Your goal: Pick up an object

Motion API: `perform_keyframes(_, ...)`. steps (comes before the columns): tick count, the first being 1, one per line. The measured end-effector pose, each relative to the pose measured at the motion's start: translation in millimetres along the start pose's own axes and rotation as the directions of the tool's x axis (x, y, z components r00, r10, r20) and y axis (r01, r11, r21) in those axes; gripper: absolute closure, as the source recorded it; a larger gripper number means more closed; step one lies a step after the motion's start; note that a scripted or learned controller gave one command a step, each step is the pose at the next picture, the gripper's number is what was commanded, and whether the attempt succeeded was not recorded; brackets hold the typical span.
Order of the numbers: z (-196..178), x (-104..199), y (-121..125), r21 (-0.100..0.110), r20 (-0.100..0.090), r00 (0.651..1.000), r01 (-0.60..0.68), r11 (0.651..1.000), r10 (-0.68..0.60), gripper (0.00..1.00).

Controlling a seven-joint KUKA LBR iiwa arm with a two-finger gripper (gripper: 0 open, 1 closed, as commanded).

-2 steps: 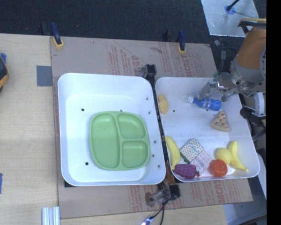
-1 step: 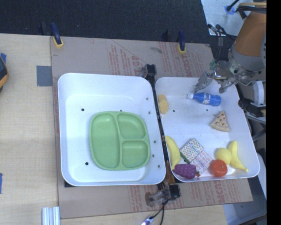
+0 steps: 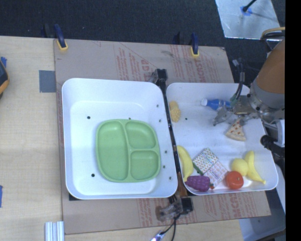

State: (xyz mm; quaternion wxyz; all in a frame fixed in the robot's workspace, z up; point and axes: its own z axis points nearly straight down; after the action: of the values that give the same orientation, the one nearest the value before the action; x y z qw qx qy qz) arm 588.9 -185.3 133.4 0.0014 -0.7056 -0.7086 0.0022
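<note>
I see my arm point(image 3: 271, 79) reaching in over the right bin point(image 3: 190, 134), its gripper point(image 3: 230, 115) low beside the cracker wedge point(image 3: 236, 131). Whether it has closed on anything, I cannot tell. In that bin I count two bananas point(image 3: 254, 167), one tomato point(image 3: 234, 179), one grape bunch point(image 3: 198, 183), one corn cob point(image 3: 174, 111). Left of it, one green plate point(image 3: 127, 150).

Gripper point(image 3: 227, 115) low in right bin point(image 3: 190, 92), beside cracker point(image 3: 236, 131).

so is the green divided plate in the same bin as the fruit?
No. The green divided plate lies in the left bin, while the banana and tomato lie in the right bin.
</note>
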Motion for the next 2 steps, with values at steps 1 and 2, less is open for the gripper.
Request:
perform_keyframes(1, -107.7, -26.6, 67.3, -0.005, 0.0, 1.0, 0.001, 1.0, -0.001, 0.0)
perform_keyframes(2, -22.5, -14.3, 0.3, 0.0, -0.001, 1.0, 0.001, 1.0, -0.001, 0.0)
